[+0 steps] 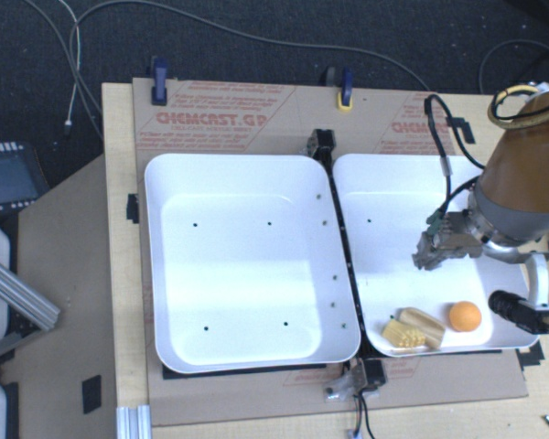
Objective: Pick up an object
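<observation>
Objects: orange ball (465, 316), tan block (423, 321) and yellow corn-like piece (403, 337) are seen at the right bin (384, 190) near edge.
Gripper (432, 251): held above bin floor, apart from objects; finger state cannot be told.
Obstructions: black cable (444, 154) is draped near wrist.
Writing: red print on cardboard (210, 117), not legible.
</observation>
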Robot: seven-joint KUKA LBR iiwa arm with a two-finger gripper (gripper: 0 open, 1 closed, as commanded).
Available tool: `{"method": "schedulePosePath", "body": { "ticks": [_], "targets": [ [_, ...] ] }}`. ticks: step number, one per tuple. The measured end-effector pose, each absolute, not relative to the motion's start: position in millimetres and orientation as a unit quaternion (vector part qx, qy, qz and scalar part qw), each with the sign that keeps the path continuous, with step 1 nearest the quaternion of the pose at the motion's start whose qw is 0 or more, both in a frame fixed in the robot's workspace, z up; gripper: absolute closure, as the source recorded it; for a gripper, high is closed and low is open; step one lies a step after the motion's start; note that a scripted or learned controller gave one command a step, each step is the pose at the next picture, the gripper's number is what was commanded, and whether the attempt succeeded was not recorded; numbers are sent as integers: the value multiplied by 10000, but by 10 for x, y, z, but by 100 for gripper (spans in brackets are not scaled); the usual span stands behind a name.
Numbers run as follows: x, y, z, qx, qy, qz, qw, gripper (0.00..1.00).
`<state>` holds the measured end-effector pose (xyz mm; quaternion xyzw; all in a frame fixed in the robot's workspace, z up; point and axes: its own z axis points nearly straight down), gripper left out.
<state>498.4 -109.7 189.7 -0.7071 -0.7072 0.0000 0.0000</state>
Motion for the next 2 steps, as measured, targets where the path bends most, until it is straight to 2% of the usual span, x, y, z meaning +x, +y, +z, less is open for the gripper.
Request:
{"method": "schedulePosePath", "body": {
  "ticks": [1,2],
  "targets": [
    [4810,-341,1877,-7050,-7093,-7,6,0],
    [4812,273,2115,-7051,-7091,-14,-1,0]
  ]
}}
